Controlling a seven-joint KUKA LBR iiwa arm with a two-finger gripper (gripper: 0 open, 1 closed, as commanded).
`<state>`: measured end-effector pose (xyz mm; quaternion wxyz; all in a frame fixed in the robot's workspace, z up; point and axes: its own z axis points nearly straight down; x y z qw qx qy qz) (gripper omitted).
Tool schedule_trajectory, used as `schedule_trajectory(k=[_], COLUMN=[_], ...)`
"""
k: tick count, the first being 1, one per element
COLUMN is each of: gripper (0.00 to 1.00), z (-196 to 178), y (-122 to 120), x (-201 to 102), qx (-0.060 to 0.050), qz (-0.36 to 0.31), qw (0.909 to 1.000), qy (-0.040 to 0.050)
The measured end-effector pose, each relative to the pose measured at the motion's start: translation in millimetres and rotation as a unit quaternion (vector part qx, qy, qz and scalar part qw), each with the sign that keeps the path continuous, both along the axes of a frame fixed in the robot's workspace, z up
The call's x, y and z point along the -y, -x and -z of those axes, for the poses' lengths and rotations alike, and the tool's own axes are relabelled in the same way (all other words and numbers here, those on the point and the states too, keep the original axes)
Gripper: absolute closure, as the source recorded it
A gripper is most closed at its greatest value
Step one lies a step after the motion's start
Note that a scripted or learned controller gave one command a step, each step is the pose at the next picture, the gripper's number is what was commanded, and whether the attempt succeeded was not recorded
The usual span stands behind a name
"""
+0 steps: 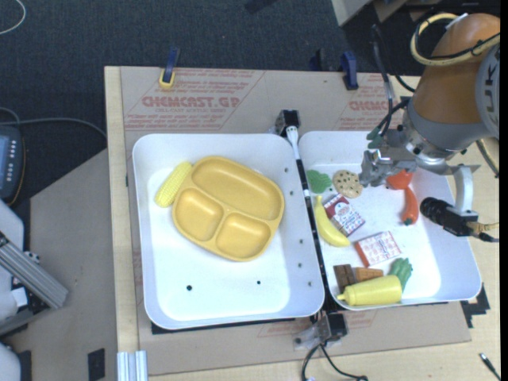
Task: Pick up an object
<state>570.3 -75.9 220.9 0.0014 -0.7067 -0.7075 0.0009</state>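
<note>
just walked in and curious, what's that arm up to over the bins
The arm reaches in over the right bin, with its gripper low beside the cookie. Nothing looks lifted yet: the banana, the orange carrot and the other toy foods lie on the bin floor. The left bin holds a yellow divided plate and a corn cob, untouched.

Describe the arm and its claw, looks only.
The arm is thick and rounded, grey with a broad orange band and a silvery ring at the wrist. A yellow cable loops over the orange part. The claw is small, boxy and made of grey metal.
</note>
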Motion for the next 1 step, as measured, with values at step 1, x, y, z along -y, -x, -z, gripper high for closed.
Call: schedule_trajectory(k=[1], gripper=[1.00], z=[-7.8], y=[-13.9], x=[-3.3], qx=[0.003], qz=[0.000], qw=[1.0000], qy=[0.0007])
